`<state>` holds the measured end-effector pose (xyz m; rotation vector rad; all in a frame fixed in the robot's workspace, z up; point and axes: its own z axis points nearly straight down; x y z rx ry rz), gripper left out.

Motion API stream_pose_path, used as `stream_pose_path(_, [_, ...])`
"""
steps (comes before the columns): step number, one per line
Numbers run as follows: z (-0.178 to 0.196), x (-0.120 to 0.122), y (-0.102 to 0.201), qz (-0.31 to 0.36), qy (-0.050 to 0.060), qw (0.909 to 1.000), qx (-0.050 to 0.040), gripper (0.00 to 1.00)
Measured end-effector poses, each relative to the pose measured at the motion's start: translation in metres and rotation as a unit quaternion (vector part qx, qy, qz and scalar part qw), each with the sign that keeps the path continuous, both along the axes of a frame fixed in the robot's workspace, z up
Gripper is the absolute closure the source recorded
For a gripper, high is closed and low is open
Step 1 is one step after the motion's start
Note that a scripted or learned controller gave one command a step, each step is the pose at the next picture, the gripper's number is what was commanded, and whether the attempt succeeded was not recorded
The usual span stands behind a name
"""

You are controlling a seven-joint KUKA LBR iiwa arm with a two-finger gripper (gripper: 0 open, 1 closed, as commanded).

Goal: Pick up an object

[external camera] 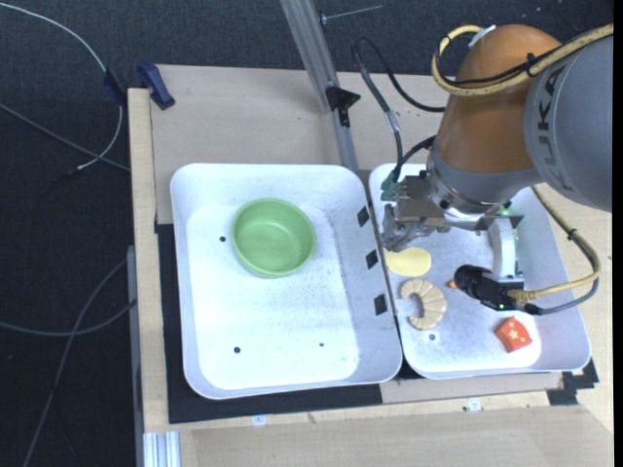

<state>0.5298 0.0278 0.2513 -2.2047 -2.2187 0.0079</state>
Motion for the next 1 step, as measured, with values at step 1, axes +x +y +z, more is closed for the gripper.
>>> stream_pose_path(1, [-0.0138, -0.0094, 0.0578, 0.0, 0.001, 1.0, -0.0007, 1.0])
